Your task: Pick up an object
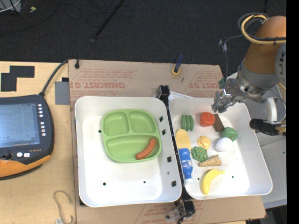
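The gripper (222, 103), finger state impossible to tell, is seen at 12 o'clock of the right bin (254, 143); the red tomato (208, 119) at its 7 o'clock is judged light, rigid, slippery, best pinched across the middle.

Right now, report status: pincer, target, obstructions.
Pincer above right bin's far edge, holding nothing seen. Tomato nearest, untouched. Brown block and green ball crowd beside it.

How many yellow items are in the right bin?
4: a banana at the near end, a yellow-capped tube along the left wall, a small yellow piece mid-bin, and a tan wedge below it. Others may hide under the gripper.
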Action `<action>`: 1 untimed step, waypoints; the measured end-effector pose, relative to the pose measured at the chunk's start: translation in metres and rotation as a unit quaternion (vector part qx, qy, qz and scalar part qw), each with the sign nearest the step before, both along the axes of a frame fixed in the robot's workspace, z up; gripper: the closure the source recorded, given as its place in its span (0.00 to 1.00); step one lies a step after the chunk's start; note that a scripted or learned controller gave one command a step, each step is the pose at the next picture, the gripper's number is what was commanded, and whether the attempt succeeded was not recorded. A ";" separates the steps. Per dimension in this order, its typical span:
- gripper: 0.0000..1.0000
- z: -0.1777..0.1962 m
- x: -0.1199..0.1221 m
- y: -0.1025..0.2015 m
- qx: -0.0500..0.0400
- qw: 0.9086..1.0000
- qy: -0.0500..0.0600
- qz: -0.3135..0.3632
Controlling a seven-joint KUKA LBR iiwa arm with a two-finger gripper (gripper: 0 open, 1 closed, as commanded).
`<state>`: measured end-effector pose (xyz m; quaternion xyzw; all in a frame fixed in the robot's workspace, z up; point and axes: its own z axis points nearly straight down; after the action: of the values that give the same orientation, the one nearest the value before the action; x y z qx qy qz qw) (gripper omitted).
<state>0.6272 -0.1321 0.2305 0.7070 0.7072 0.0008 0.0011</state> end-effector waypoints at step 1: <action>1.00 0.009 -0.029 0.044 0.002 1.000 0.003 0.002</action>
<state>0.5984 -0.0878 0.2398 0.7059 0.7083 -0.0003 -0.0023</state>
